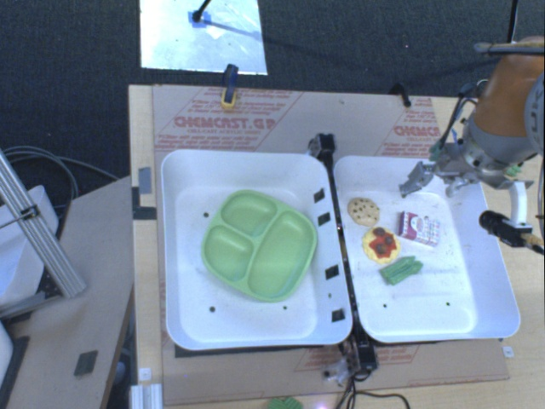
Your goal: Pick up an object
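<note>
In the right bin (490, 309), a round chocolate-chip cookie (364, 210) lies near the left wall. Beside it are a red and white carton (419, 227), a yellow disc with red topping (381, 244) and a green pod-like piece (400, 270). My gripper (433, 183) hangs over the back part of this bin, up and to the right of the cookie and just behind the carton. Its fingers are spread open with nothing between them. It touches none of the objects.
The left bin (183, 313) holds a green divided plate (259, 244). Black clips (332, 271) run along the seam between the bins. A yellow-handled clamp (229, 88) sits on the bench's back edge, under a shiny metal sheet (202, 22).
</note>
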Robot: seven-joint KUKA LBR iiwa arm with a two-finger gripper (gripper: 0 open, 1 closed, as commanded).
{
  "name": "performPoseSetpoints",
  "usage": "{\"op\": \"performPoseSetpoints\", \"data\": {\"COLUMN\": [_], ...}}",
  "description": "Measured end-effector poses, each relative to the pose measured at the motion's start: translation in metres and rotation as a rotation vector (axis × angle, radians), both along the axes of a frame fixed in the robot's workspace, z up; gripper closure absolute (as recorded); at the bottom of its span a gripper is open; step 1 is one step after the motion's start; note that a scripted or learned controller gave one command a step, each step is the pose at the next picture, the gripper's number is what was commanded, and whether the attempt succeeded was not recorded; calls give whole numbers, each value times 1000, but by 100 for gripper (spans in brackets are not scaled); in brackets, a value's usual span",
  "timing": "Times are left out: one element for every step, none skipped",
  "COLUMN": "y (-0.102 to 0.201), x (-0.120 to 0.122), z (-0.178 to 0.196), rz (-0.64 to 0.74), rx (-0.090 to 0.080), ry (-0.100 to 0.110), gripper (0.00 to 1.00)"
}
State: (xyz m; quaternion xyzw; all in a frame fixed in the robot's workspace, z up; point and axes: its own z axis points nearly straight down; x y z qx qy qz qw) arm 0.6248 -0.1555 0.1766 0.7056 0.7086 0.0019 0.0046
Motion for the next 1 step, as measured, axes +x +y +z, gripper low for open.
{"op": "performPoseSetpoints", "data": {"y": [18], "x": [-37], "z": [-74], "rz": [-1], "rx": [0], "ry": [-5], "gripper": [0]}}
